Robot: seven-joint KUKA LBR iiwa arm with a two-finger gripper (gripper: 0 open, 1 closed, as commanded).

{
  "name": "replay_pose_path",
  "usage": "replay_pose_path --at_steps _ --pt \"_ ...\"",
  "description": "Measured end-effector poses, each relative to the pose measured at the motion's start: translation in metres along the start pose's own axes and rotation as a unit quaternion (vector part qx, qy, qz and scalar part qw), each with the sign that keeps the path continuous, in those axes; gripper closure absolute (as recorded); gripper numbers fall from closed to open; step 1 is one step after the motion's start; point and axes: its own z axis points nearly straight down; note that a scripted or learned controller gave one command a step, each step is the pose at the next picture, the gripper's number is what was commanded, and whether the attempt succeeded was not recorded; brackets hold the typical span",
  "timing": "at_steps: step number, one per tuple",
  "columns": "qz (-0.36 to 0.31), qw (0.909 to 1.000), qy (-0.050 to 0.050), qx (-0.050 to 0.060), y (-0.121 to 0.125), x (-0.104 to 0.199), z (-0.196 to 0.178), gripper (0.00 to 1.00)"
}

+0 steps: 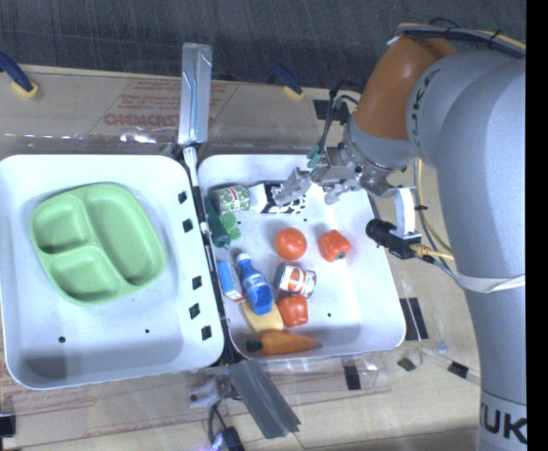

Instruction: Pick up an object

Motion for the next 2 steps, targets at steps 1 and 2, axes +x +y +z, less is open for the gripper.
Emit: replay_pose_path --at_steps 1,2 --pt "-0.019 0.9998 -0.005 -0.009 0.034 0.044 0.052 0.0" --pt "-0.047 0.9989 0.0 -0.001 -0.006 -0.003 0.005 0.0"
